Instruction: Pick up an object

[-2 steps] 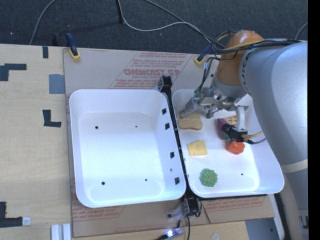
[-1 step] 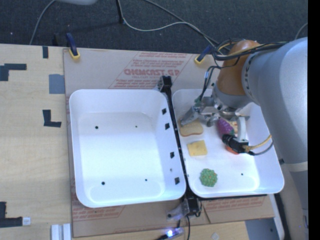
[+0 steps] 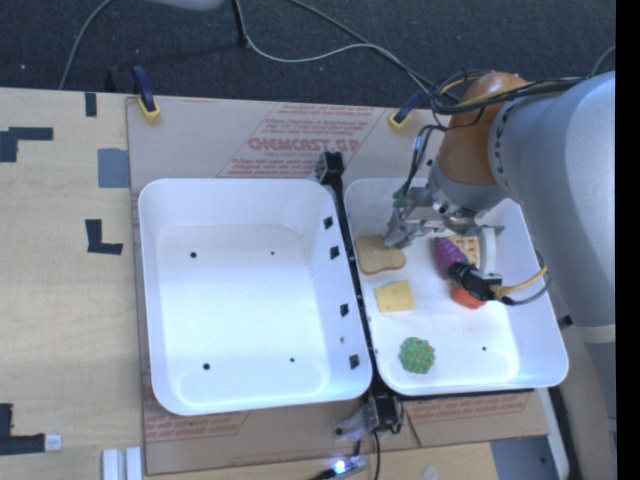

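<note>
A pale wood-grain counter (image 3: 60,268) carries a brown cardboard sheet (image 3: 290,143) with red print. The sheet is pinned at its far edge by a yellow-and-blue clamp (image 3: 147,103), probably so the bins on it cannot slide.

On the sheet sits the left bin (image 3: 160,298), shallow, glossy white plastic with rounded corners and a few small dark dots on its floor. It touches the right bin (image 3: 530,363), which is the same make, along a row of black clips.

All the loose things lie in the right bin.
- Nearest the shared wall is a tan bread-slice toy (image 3: 381,259), flat and matte with a rounded top.
- Just in front of it, apart from it, lies a yellow square block (image 3: 394,296), flat and soft-looking like foam.
- Toward the near rim, well clear of the others, sits a green bumpy ball (image 3: 417,355).
- Further right, a purple rounded piece (image 3: 446,252) lies tilted against a pale checkered wafer (image 3: 464,244).
- Just in front of them is a small orange-red piece (image 3: 465,297), partly hidden, and its shape is hard to tell.

The tool (image 3: 404,226), of grey metal, hangs right over the far edge of the bread slice, at or just above its surface. This suggests the slice is the thing meant for picking. Whether the tool is wide or narrow cannot be told from this slant, and nothing shows as held.

The smooth grey arm (image 3: 560,168) comes in from the right, with its orange band (image 3: 480,93) above the wrist.
</note>
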`<state>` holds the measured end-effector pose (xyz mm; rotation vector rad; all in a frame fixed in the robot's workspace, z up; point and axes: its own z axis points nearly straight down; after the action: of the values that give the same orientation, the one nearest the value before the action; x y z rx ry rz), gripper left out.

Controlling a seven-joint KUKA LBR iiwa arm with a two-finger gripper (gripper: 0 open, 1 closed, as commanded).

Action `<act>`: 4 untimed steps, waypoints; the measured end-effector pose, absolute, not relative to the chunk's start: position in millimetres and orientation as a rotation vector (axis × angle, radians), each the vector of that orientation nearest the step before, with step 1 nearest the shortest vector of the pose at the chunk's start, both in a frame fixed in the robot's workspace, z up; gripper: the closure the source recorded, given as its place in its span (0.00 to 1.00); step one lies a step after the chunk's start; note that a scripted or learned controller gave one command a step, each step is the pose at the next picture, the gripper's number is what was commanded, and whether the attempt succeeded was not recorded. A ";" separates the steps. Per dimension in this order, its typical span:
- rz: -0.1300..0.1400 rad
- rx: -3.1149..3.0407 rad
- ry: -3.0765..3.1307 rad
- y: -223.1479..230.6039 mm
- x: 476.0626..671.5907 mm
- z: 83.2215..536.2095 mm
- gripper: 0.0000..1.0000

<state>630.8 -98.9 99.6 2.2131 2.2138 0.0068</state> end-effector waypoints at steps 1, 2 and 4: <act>0.026 2.206 2.203 -102.1 585.2 93.6 1.00; 0.004 2.218 2.218 -113.8 560.6 87.4 1.00; 0.005 2.216 2.217 -115.0 522.7 86.9 0.00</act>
<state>522.7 -115.0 86.9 2.2155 2.2174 0.0047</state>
